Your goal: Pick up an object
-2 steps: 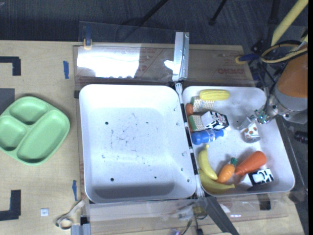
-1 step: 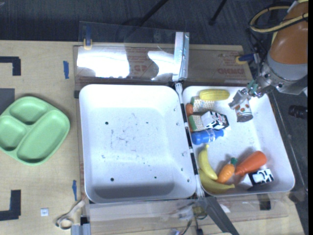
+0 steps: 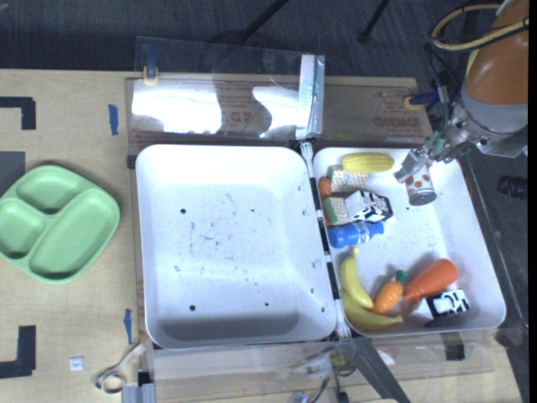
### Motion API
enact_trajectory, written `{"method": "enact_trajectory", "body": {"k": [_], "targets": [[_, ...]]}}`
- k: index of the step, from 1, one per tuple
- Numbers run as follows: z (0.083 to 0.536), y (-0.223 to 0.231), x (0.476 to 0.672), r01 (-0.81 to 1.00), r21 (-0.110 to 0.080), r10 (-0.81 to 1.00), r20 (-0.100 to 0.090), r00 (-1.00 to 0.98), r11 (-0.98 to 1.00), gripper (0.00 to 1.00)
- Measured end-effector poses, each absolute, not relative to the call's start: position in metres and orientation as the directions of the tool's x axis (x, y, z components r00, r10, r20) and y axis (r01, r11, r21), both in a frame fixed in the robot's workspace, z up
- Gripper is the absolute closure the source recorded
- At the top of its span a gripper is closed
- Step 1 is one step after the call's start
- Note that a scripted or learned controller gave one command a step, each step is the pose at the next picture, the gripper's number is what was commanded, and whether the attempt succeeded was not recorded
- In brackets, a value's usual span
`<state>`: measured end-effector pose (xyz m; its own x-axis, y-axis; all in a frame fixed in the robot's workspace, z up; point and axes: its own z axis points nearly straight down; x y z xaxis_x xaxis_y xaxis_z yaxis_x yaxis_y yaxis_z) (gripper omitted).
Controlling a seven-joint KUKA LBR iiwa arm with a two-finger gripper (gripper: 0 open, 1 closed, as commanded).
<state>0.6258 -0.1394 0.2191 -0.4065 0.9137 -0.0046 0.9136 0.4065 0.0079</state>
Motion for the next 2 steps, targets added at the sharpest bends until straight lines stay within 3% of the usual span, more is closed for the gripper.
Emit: {"method": "enact_trajectory", "body": {"k": [1, 2], "targets": [[0.163, -0.118, 0.668, 0.954, 0.004, 0.954, -0.002, -0.298, 0.298, 1.0], [0.174, -0.117, 0.669, 0.954, 0.008, 0.954, -0.005, -0.3, 0.3, 1.0]]}}
